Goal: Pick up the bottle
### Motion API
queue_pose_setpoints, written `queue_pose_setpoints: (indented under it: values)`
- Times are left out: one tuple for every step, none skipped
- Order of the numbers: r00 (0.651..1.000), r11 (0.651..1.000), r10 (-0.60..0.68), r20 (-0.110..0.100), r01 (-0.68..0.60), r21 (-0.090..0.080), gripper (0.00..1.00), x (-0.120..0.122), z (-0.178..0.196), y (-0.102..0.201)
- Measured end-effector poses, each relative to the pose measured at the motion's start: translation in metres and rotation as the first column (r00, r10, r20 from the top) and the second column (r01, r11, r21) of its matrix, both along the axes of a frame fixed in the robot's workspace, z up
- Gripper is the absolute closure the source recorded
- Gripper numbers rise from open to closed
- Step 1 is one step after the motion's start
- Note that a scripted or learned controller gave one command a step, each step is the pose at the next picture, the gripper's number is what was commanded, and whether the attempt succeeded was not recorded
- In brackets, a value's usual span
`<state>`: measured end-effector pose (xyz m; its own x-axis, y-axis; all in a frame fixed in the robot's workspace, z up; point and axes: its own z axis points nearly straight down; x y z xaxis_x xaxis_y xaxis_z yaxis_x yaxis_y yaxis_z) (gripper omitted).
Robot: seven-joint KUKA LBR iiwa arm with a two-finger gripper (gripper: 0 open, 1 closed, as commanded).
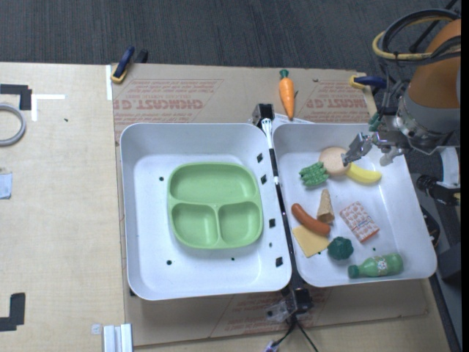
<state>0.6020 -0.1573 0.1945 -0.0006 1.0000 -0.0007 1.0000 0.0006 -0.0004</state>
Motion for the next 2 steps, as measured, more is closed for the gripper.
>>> queue_pose_setpoints:
  values:
    - [1.0,1.0,0.002,0.001,-0.002,-0.001,1.0,0.0,0.01,0.0]
    - [0.997,0.997,-0.074,0.0,0.074,0.0,1.0,-0.042,-0.003,0.068]
